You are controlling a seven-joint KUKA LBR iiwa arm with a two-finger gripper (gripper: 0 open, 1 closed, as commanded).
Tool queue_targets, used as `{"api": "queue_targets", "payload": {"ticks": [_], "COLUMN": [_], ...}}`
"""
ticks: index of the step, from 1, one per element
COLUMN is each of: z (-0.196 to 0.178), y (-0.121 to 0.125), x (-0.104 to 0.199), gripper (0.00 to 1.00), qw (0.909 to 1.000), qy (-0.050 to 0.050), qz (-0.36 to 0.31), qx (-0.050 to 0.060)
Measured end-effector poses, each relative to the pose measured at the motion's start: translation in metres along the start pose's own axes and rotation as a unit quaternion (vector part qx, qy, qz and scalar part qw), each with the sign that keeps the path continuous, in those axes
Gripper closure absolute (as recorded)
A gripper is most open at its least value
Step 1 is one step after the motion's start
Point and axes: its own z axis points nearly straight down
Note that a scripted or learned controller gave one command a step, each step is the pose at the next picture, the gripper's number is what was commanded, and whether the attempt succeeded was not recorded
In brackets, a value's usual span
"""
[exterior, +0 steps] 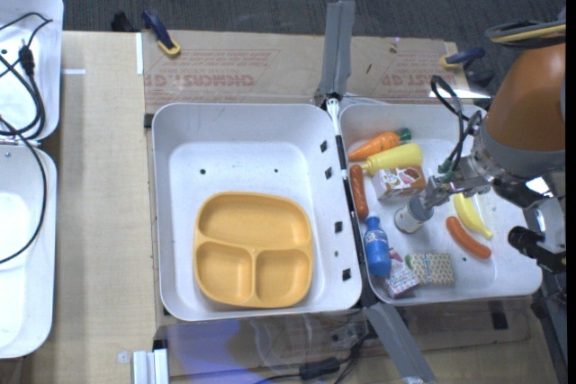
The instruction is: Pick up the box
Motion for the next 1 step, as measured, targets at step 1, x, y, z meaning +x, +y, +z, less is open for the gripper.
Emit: {"api": "queue_targets", "payload": {"ticks": [1], "z": [0.0000], "y": [0.0000], "x": [0.0001], "gripper": [0.00], "qw": [1.0000], "qy": [0.000], "qz": [0.000], "qx": [0.000]}}
